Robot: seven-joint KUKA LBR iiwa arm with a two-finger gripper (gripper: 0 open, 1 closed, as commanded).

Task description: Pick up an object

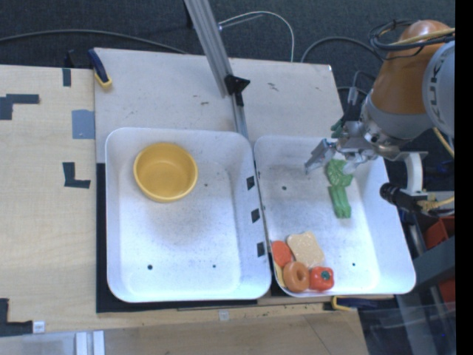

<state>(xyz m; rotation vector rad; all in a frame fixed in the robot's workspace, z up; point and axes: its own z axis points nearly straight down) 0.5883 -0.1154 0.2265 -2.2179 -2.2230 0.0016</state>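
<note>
In the right bin [369,272], a green toy vegetable [341,194] lies lengthwise near the middle right. My gripper [332,163] hangs over its upper end, fingers spread open, one grey finger [318,157] pointing down-left. The green piece's top sits just below the fingers and still rests on the bin floor. In the bin's front left corner lie a tan bread slice [305,248], an orange piece [281,253], a ring-shaped donut [296,276] and a red tomato [322,277].
The left bin [185,265] holds a yellow bowl [165,170] at its back left. A slanted metal post [214,43] rises behind the bins. The grey and orange arm [410,72] stands over the bench's right edge, cables behind it.
</note>
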